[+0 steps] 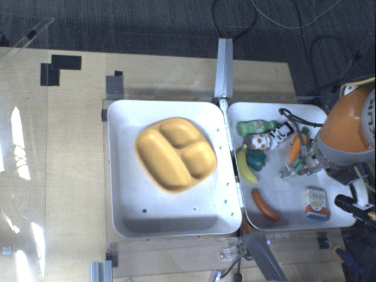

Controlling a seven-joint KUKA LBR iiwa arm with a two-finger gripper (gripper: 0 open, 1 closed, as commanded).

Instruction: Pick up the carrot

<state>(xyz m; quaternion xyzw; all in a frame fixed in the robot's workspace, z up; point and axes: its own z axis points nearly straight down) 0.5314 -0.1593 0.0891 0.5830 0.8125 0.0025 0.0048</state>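
You're at the approach-and-grasp step here, and nothing is lifted yet. The carrot [295,150] lies in the right bin [282,201], slanted, its tip pointing up toward the back wall, just right of the little cow toy [271,136] and the green bottle [256,127]. Your gripper [298,168] is low in that same bin, directly in front of the carrot's lower end and just about touching it. How wide it's set, you cannot tell from this angle; there's a tangle of metal and glare down there, and no carrot visibly in its hold. So treat it as not grasped. My read: the next move calls for nudging back toward the carrot's middle, lining up across its slant, then closing and rising. Watch the banana [247,168] and sausage [265,205]; they sit well clear to the left.
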